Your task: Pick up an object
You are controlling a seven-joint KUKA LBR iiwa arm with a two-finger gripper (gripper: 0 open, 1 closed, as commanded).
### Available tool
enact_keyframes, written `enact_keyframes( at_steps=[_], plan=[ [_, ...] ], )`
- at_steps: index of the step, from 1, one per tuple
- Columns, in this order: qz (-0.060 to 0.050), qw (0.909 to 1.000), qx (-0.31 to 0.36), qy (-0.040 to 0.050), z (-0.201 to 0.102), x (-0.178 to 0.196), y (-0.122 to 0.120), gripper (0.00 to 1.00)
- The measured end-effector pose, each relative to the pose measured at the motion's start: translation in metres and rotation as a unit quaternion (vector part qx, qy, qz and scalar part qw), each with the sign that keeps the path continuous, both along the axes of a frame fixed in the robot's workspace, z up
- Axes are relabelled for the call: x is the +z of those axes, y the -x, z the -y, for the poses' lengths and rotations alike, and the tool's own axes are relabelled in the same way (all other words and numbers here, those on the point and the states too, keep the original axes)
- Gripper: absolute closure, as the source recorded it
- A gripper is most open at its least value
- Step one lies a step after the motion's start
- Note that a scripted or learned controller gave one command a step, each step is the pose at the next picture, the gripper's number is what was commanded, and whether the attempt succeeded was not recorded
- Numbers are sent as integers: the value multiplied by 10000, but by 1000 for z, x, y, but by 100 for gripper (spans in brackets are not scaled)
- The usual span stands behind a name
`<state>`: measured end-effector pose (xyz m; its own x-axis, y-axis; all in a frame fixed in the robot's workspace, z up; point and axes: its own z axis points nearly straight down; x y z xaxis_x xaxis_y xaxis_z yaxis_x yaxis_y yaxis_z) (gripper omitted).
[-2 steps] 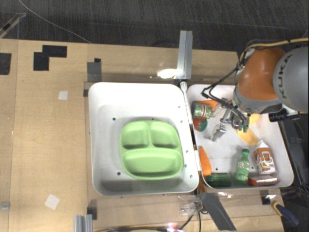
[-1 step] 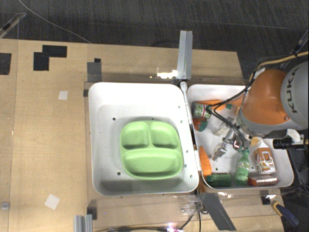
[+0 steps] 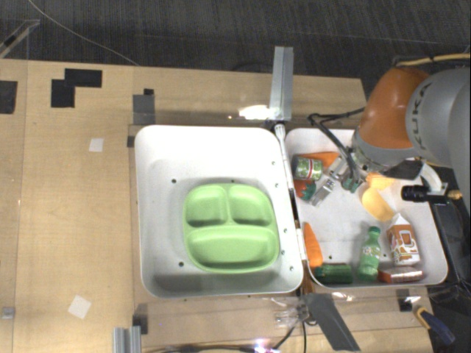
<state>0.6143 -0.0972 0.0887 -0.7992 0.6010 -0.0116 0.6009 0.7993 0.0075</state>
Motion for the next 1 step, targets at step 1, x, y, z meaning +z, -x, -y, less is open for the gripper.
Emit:
enact_keyframes(
  at_steps=[1],
  plan=[
    [8, 9997, -224, 0, -3, 2, 67, 0]
  ],
)
